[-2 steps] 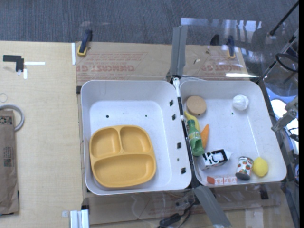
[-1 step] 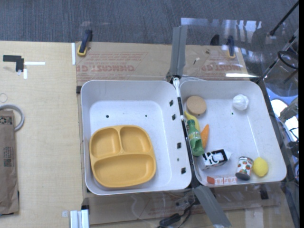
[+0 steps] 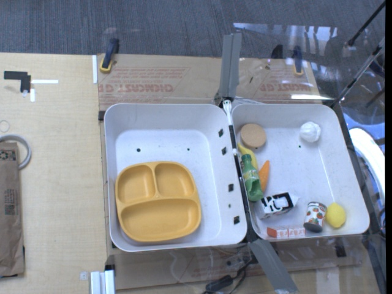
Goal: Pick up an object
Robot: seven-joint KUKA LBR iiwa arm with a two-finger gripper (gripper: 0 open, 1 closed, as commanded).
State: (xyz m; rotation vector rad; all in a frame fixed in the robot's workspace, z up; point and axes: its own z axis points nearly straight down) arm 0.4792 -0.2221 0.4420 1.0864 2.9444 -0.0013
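The right bin [image 3: 334, 164] holds several small objects. A round tan disc [image 3: 252, 135] lies at its upper left, partly over a yellow banana [image 3: 244, 152]. Below them a green bottle [image 3: 250, 176] lies beside an orange carrot [image 3: 264, 173]. A black-and-white carton [image 3: 277, 204] rests near the front. A small printed can [image 3: 315, 217] stands next to a yellow lemon [image 3: 335, 215] at the front right. A flat red-and-white packet [image 3: 286, 232] lies against the front wall. A white crumpled ball [image 3: 310, 131] sits at the back right.
The left bin [image 3: 122, 133] holds a yellow divided plate [image 3: 158, 201]. Cardboard [image 3: 165, 81] lies behind the bins with a yellow clamp [image 3: 109, 55]. A brown paper bag [image 3: 10, 207] lies on the wooden table at the left. A clear panel [image 3: 306, 48] stands at the back right.
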